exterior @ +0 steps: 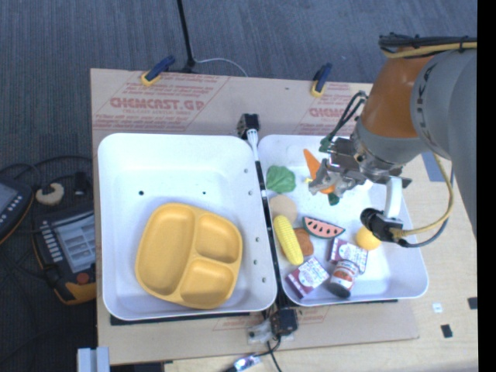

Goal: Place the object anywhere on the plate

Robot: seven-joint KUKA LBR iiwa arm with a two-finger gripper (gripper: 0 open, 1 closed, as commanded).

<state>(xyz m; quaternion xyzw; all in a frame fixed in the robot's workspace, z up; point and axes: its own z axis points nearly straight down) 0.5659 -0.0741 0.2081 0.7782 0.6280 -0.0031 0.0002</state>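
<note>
So the arm comes in from the right and its gripper is sitting low over the back part of the right bin. Right at the gripper there's a toy carrot, orange with a bit of green poking out below the fingers near the bin floor. The metal finger parts overlap the carrot from this angle, so honestly I can't tell whether they're spread or pinched on it, or whether the carrot is actually between them.

The rest of the right bin is pretty crowded. A green leafy toy lies just left of the gripper, near the divider. Below that there's a pale round piece, then a corn cob lying lengthwise with a brownish piece touching its right side. A watermelon slice sits in the middle, and a yellow lemon-looking thing is at the right, partly behind a black part hanging off the arm. Along the front edge are two small packets and a little dark bottle.

The left bin holds the yellow plate, a three-compartment one, sitting toward the front of that bin. It's well apart from the carrot and the gripper, with the bin walls between them. Both bins rest on a brown cardboard sheet held by blue and yellow clamps.
</note>
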